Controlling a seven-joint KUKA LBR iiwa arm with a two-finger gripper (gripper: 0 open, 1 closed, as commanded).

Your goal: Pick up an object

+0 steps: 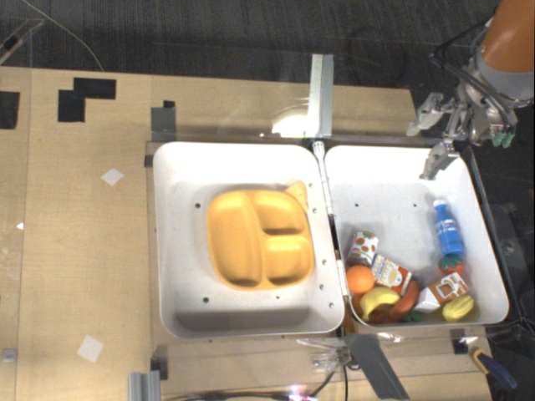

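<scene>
Small toys are heaped at the right bin's lower edge; pincer is hung upper right, grip state indiscernible.

Robot arm enters at top right, w/ orange band above a grey wrist. Below the wrist hangs the claw, metal, angled down-left. One slim finger points downward at lower left of the assembly. Nothing visible between the fingers.
</scene>
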